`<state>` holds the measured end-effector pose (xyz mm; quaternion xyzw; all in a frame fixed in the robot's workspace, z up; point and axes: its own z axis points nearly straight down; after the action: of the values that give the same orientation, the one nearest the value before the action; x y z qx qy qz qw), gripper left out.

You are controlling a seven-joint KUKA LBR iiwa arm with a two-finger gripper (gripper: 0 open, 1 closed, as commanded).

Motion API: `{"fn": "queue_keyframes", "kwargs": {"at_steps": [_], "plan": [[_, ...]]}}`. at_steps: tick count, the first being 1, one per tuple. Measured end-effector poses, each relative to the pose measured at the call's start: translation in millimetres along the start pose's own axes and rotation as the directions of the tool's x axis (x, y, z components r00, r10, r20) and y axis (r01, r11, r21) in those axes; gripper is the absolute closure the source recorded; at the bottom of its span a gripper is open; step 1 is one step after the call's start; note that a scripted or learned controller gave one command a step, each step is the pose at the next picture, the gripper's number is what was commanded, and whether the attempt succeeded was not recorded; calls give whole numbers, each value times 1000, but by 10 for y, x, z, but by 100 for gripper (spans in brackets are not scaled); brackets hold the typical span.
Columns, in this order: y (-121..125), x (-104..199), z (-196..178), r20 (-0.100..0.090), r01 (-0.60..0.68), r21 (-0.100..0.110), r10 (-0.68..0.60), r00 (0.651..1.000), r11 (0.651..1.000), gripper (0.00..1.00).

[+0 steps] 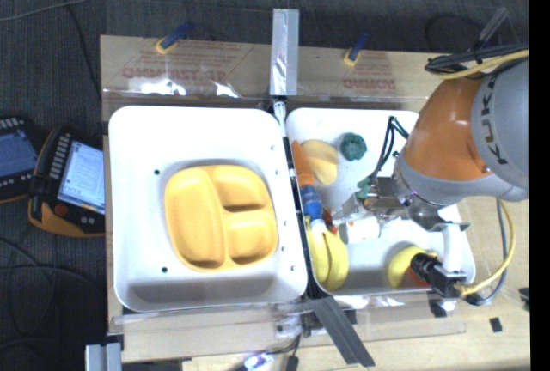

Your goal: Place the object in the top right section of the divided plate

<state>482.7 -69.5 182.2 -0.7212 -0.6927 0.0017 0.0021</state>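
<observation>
A yellow divided plate (222, 215) lies in the left bin (137, 155). The right bin (378, 275) holds a peach-coloured object (318, 160), a teal ball (352, 146), a banana (326, 259) and a yellow piece (400, 264). The tool (359, 221) hangs low over this bin; whether it is open or closed cannot be told.

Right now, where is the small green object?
The small green object lies in the right bin, near its far edge, just right of the pale orange item and left of the arm's orange band.
</observation>
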Motion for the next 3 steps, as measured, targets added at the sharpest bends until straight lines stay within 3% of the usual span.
{"fn": "queue_keyframes", "kwargs": {"at_steps": [1, 2, 3], "plan": [[343, -207, -260, 1, 25, -2, -25, 1000, 1000, 100], [17, -298, -40, 1, 149, -1, -149, 989, 989, 100], [-10, 465, -3, 0, 160, -2, -160, 987, 987, 100]]}}
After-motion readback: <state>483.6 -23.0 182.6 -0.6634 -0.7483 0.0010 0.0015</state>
